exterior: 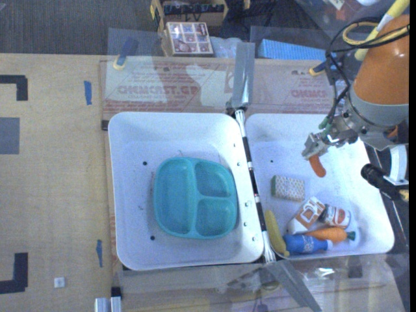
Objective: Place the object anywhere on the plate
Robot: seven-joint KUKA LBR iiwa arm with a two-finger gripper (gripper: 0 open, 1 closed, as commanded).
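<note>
While the small orange object (318, 167) hangs pinched in the end effector (316, 153) above the right bin (380, 234) (lifted, apparently clear of its floor), the teal divided plate (195, 198) lies in the left bin (130, 174), well apart.

teal plate (195, 198) in left bin (130, 135), hand (316, 147) over right bin (383, 233)

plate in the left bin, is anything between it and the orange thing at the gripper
Only the bins' two adjoining walls lie along the way. The orange thing hangs at the gripper above the right bin, the plate lies bare in the left bin, and the sponge and bottles lie nearer the camera, off the path.
</note>
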